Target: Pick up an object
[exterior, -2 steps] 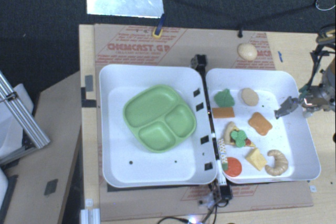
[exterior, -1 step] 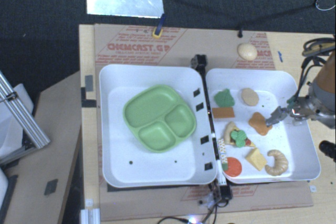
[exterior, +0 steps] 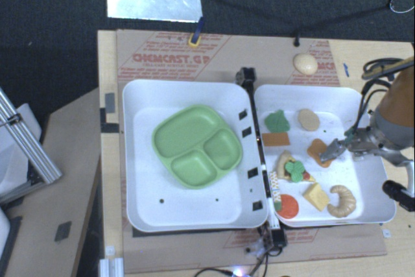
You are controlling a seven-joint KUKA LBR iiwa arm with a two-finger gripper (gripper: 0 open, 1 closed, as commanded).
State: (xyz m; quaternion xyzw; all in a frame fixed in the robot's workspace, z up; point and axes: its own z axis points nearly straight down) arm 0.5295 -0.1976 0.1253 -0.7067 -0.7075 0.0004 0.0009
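You had a pale green tray (exterior: 196, 145) in a white bin (exterior: 139, 204), a red tomato (exterior: 288, 206), yellow cheese (exterior: 316, 196), and a tan croissant (exterior: 343, 200).

The arm (exterior: 397, 115) is being cut off by the right edge, part of the orange toy food piece (exterior: 318, 152) is being covered by the gripper (exterior: 332, 152), and the fingers' spacing is being blurred beyond telling.

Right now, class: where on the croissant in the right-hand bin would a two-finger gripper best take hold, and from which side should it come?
Probably from above, closing across the thick middle of the croissant. It lies flat near the right bin's front corner, curved, its ends tapering thin. The yellow block sits close on its left, so keep one finger clear of it.
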